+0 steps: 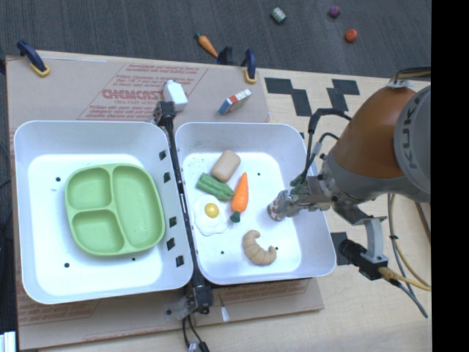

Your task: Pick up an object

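The right bin (pixel 289 141) holds several toy foods: a beige bread roll (pixel 226 165), a green bean pod (pixel 214 188), an orange carrot (pixel 239 192), a fried egg (pixel 211 217) and a croissant (pixel 259 248). My gripper (pixel 278 208) hangs over the right side of this bin, to the right of the carrot and above the croissant. Nothing shows between its fingers.
A green three-compartment plate (pixel 114 208) lies in the left bin (pixel 37 270). Behind the bins, a small carton (pixel 234 102) and a white clip (pixel 174 94) rest on cardboard. Small toys (pixel 207 45) lie scattered on the dark floor beyond.
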